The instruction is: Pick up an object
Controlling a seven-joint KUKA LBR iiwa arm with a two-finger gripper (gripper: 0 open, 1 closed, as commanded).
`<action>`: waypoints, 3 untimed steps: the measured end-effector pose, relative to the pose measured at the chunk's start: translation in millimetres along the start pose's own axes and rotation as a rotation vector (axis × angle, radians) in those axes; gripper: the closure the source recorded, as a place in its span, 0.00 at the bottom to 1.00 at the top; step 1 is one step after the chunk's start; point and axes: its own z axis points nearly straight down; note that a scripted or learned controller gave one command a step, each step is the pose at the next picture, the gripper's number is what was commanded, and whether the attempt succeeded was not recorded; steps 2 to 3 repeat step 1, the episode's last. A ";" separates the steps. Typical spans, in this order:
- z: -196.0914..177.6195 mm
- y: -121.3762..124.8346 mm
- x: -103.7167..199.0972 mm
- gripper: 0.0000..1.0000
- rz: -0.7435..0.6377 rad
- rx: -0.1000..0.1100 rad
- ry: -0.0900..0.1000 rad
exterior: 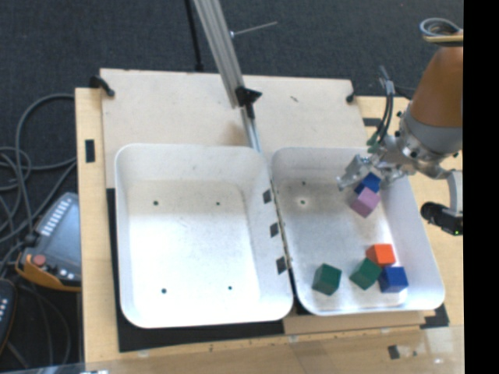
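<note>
Against the smooth white bin [421, 248], matte cubes cluster: green, orange, blue.

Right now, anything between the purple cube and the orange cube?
No. Camera view shows bare white bin floor between purple cube and orange cube.

A dark grey carpeted floor [93, 22] surrounds a pale wooden table [179, 104], whose bare board shows scuffs and small black clips at its far corners. A slanted aluminium pole [222, 41] rises from the table's middle toward the top edge of the view. On the floor to the left lie looping grey cables [35, 142] and a handheld control pendant [54, 240] with a grey keypad and orange trim; the light is even and soft, with faint shadows.
</note>
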 end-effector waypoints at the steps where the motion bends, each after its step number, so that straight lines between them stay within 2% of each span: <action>1: 140.8 -27.6 -52.8 0.00 0.006 0.007 0.000; 3: 140.8 -27.6 -52.8 0.00 0.006 0.007 0.000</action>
